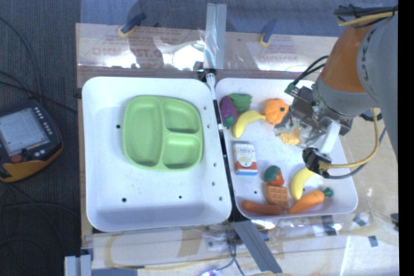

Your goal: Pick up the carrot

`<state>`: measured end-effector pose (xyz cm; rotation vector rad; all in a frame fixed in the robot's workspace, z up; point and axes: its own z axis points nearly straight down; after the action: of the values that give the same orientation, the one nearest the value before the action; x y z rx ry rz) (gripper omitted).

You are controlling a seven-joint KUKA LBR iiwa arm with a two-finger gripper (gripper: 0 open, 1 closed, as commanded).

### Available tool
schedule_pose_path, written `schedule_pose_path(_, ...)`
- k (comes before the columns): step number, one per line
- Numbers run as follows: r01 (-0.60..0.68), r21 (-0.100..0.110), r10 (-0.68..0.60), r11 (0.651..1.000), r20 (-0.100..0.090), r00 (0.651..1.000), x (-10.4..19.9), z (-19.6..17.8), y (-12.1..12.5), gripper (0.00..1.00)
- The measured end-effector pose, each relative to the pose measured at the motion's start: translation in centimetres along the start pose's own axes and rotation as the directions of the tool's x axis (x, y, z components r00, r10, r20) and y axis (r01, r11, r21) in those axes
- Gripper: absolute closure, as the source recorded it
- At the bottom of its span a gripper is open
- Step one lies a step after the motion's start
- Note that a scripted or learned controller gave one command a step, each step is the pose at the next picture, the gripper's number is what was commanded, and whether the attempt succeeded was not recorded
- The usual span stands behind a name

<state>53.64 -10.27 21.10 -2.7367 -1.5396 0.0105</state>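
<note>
Carrot: orange, with a green tip at its right end; lies tilted along the front wall of the right bin, near the front right corner. Not lifted. It touches or nearly touches a waffle piece on its left and the lower end of a yellow banana just above it. A sausage lies beside it along the same front wall.

Progress: the pick is not yet made. The gripper hangs over the middle of the right bin, well back from the carrot, above a small pale yellow item. State of the jaws: cannot tell; the wrist body and cables hide them. Left to do, by judgement: travel toward the front corner, descend, close on the carrot, raise it.

Other contents, right bin: strawberry; small carton; second banana; orange pumpkin-like toy; purple eggplant; green vegetable.

Left bin: green divided plate.

Off the worktop, left: a control pendant with a screen.

Writing: the carton bears a printed front, too small to read. Faint red lettering on the taped strip behind the bins, illegible. No brand can be made out.
</note>
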Motion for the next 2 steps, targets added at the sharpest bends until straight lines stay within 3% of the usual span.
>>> schedule_pose_path(1, 0.087, -0.006, -0.087, 0.996, -0.003, 0.996, -4.3, 11.7, 4.0, 1.00)
schedule_pose_path(2, -0.077, -0.004, 0.077, 0.997, -0.003, 0.997, -2.9, 5.8, 4.0, 1.00)
